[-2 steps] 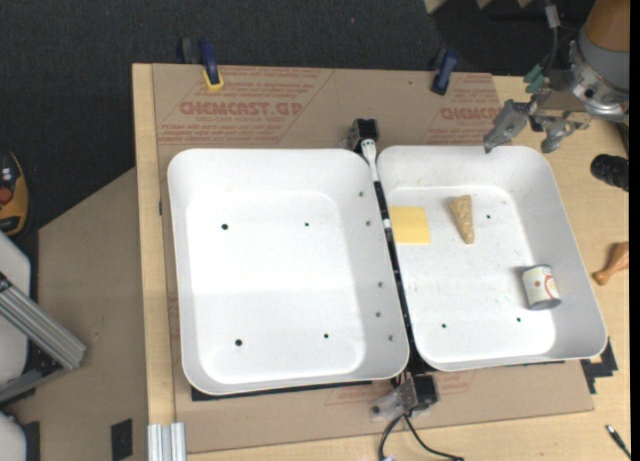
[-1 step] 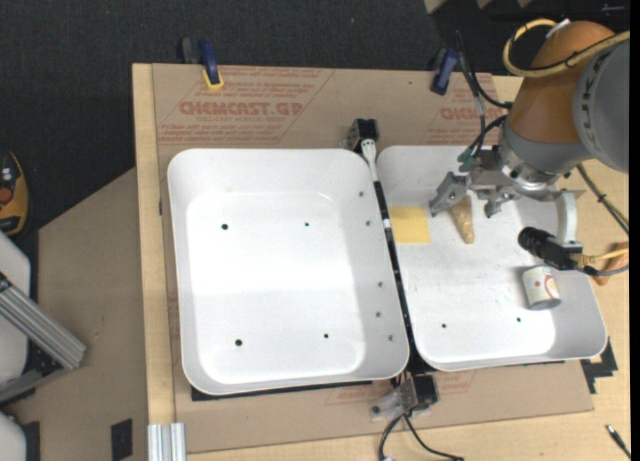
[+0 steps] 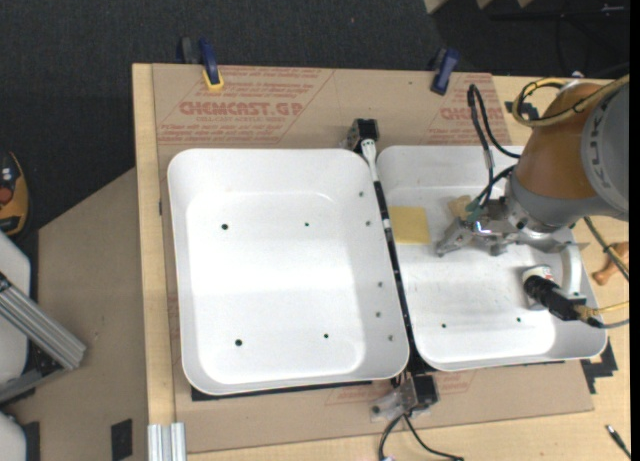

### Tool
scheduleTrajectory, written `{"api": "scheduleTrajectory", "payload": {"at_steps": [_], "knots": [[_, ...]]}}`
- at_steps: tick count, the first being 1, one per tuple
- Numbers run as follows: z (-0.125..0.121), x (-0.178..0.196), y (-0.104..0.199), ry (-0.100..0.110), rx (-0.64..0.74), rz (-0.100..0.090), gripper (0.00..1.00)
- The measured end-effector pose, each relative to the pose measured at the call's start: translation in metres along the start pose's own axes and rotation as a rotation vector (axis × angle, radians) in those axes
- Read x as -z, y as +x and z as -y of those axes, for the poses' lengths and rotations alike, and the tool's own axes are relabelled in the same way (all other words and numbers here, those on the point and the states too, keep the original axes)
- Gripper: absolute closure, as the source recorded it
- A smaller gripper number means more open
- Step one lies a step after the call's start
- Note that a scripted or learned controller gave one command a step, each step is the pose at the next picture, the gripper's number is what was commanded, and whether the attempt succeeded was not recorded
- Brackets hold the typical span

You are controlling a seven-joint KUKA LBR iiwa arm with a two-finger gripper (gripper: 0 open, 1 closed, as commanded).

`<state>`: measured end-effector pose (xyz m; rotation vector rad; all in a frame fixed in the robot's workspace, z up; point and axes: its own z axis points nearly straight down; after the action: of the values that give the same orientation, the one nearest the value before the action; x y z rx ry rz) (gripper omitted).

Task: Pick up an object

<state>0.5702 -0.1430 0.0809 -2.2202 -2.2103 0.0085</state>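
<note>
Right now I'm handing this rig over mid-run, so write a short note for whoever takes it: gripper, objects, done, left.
Gripper: low inside the right bin, on the end of the arm; nothing visible between its fingers, and open or shut can't be judged from this view.
Objects: a pale yellow square piece lies flat in the right bin near the divider, just left of the gripper; a small tan object sits close by the wrist, partly hidden.
Done: no pick confirmed.
Left: grasp one object and lift it.
</note>
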Motion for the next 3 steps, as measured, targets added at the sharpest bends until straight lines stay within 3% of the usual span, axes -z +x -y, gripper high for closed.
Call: {"api": "scheduleTrajectory", "payload": {"at_steps": [1,2,3], "knots": [[-0.066,0.05,-0.026,-0.021,0.007,0.007,0.0],[-0.077,0.002,-0.034,-0.011,0.006,0.004,0.0],[-0.078,0.016,-0.034,-0.017,0.007,0.006,1.0]]}}
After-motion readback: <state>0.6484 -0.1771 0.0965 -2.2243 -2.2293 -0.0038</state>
